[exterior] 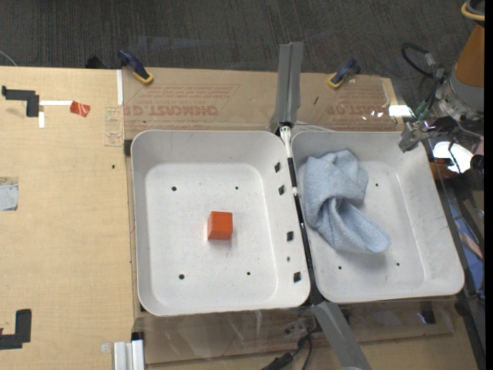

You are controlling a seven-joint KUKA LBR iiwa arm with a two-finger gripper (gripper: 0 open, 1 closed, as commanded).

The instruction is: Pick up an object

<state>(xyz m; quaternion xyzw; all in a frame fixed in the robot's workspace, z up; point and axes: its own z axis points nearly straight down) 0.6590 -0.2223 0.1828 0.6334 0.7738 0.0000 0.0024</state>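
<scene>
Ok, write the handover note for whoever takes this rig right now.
Gripper: at the far right corner of the right bin, above its rim, holding nothing that I can see.
Block: orange, lying near the middle of the left bin, apart from the walls.
Cloth: grey, crumpled in the left half of the right bin, close to the divider side.
Done: nothing picked yet; both things lie in their bins.
Left: go down on one thing, grasp it and lift it. The cloth lies nearer the gripper.
</scene>
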